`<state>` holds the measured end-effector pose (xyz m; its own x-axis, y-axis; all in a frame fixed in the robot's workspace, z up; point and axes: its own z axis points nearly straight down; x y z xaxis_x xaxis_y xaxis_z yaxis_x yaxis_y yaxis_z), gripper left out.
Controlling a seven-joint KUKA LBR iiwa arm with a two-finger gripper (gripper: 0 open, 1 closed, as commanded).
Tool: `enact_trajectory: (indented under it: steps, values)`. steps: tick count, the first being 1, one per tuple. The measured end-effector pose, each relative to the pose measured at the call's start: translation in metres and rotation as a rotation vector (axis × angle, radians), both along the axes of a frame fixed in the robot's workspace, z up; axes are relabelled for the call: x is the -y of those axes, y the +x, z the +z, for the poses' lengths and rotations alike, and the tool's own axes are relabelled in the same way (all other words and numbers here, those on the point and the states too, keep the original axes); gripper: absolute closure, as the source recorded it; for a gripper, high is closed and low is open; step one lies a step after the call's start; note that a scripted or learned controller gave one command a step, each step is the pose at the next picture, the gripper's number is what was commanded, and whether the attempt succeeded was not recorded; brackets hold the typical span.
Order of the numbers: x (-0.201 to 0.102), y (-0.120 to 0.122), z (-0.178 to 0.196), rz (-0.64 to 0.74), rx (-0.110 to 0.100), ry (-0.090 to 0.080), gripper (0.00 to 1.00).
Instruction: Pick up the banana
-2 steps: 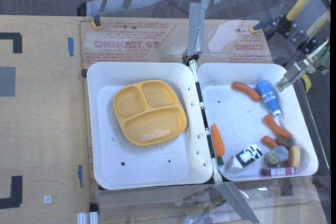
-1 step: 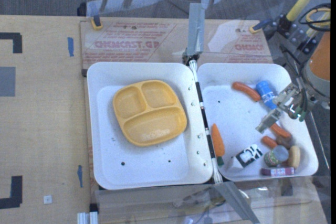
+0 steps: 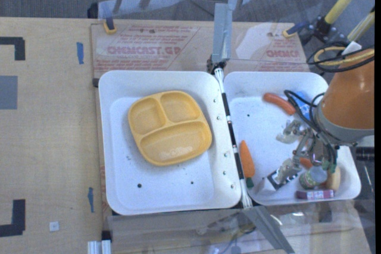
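Over the right bin [image 3: 262,78], the arm [image 3: 352,98] reaches in from the right w/ its gripper [image 3: 299,159] low among a clutter of small items near the bin's front-right corner. Can't tell how wide the claw is or whether it has hold of anything; the wrist and the jumble beneath it hide that.

A pale yellow sliver [image 3: 336,179] just beside the bin's right wall, partly under the arm, is prob. the banana, though too little shows to be sure. It lies close to a roundish greenish item [image 3: 313,178] and a dark red tube [image 3: 315,194], so it's crowded, which would explain the steep approach from above.

An orange carrot [image 3: 246,159] lies along the bin's left wall, and an orange sausage-like piece [image 3: 278,103] sits toward the back; both are apart from the gripper.

The left bin [image 3: 119,187] bears a yellow divided plate [image 3: 171,127], well away from the action.

Judgement: pick not yet confirmed. Neighbours may get nudged or grabbed instead.
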<state>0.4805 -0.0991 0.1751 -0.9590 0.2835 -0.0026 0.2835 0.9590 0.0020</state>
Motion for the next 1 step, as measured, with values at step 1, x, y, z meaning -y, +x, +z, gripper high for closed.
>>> enact_trajectory:
  steps: [1]
  values:
    - [-0.0933, 0.0034, 0.0422, -0.125, 0.002, 0.0, 0.0]
